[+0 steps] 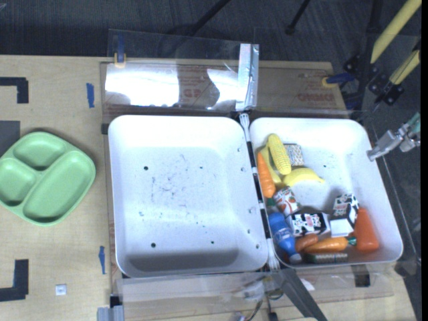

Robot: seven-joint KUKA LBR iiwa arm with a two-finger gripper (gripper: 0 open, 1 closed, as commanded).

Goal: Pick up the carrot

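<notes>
The right bin holds a pile of toy food. A long orange carrot lies along its left wall, next to a yellow corn cob. Two more orange, carrot-like pieces are at the bin's front: a stubby one in the right corner and a flat one beside it. A grey metal gripper tip reaches in from the right edge, over the bin's right rim and well away from the carrot. Nothing is between it and the food.
A yellow fruit, a blue bottle, and small printed cartons crowd the carrots. The left bin sits beside the right one. A green divided plate rests on the bench at far left. A clear panel stands behind the bins.
</notes>
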